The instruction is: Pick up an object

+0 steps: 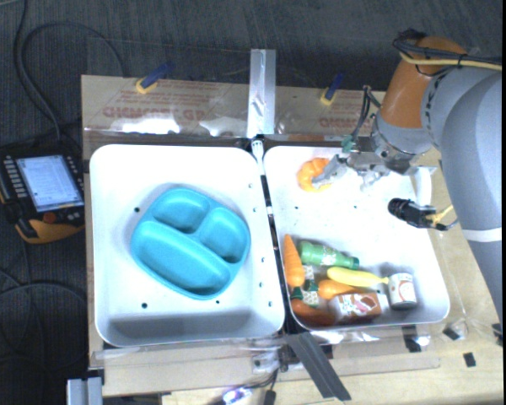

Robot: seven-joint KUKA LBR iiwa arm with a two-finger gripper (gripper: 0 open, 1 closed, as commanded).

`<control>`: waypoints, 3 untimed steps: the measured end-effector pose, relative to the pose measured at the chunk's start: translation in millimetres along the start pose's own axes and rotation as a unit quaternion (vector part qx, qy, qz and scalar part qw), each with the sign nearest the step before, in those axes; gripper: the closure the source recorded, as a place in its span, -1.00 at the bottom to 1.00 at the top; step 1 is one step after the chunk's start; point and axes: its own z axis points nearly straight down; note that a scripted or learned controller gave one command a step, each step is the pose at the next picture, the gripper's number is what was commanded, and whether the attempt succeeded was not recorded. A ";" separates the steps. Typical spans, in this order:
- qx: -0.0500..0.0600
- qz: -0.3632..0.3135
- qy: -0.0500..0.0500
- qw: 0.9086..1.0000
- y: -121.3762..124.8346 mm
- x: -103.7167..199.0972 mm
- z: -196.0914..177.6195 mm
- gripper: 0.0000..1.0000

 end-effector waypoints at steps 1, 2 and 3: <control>-0.006 0.002 -0.002 1.000 6.9 26.8 -34.5 -1.00; -0.010 0.015 -0.004 1.000 9.6 39.2 28.3 -1.00; -0.010 -0.024 -0.004 1.000 9.6 34.1 28.3 -1.00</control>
